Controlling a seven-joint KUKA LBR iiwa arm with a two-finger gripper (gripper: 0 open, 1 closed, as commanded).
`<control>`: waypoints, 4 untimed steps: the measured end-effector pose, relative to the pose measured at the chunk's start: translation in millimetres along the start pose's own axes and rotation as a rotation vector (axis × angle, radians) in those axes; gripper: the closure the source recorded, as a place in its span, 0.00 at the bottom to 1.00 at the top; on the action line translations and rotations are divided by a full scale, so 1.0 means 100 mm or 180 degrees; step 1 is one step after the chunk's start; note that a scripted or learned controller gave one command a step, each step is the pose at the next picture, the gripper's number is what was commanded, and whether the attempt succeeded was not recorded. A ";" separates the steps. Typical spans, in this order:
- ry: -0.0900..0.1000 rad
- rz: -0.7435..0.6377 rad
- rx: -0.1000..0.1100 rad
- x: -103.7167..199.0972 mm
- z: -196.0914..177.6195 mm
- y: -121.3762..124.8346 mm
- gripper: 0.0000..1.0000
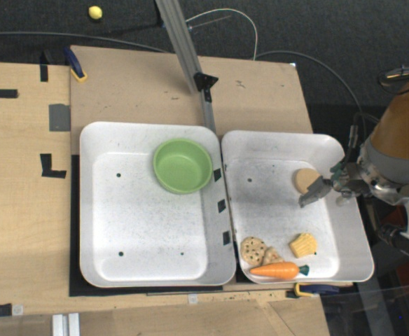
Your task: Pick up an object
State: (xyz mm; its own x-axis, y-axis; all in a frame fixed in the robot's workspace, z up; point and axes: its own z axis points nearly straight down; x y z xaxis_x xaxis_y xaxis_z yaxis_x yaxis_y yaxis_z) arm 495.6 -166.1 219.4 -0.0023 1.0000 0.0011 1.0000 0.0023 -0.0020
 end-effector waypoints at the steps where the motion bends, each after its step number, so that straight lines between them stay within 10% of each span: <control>1: -0.0001 0.0000 0.0000 0.00 0.00 0.00 0.00; 4: -0.0006 0.0005 -0.0003 0.05 1.31 -0.04 0.00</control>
State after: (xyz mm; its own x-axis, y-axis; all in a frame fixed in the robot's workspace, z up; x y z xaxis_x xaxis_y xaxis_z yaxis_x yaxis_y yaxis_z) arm 491.7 -160.7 88.6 -0.0008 1.0000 -0.0008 1.0000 0.0008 -0.0010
